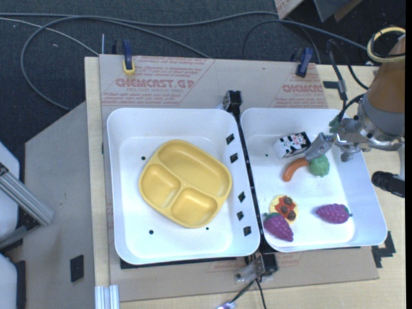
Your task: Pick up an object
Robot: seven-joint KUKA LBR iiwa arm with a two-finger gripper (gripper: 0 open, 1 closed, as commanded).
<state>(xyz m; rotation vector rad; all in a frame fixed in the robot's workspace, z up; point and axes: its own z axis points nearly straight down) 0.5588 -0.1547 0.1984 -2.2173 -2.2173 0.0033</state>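
While the arm reaches in from the right, toys lie in the right bin (367, 179).
Left bin (122, 172) holds a yellow plate (185, 183); gripper (320, 148) hangs over a green ball (319, 167) and orange carrot (295, 168), its grip unclear; two purple grapes (333, 213) lie nearer the front.

A robotics lab: clamped board (193, 76), white bins (122, 172), loose cables (58, 28).

Dark carpet (58, 18), seemingly; loose cables (38, 40).
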